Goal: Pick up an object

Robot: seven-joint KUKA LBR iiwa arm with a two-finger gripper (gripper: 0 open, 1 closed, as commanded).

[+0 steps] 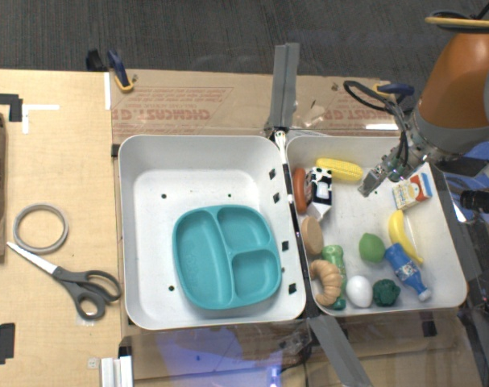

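Arm [457,79] enters from far right, wrist angled down-left over the right bin [447,301]. Gripper [373,182] hovers low above bare floor near the bin's far end, fingers slightly spread, nothing between them. Corn [339,169] lies just left of it, long axis left-right. Banana [403,234] sits nearer, long axis running near-far. Small carton [413,190] partly hidden under wrist. Left bin [147,164] holds a teal tray [226,256].

1. The yellow corn cob [339,169] lies flat at the far end of the right bin [445,301].
2. The banana [402,234] lies near that bin's right wall.
3. The green ball [372,247] sits mid-bin, just left of the banana.
4. The white egg [358,290] rests by the bin's near wall.
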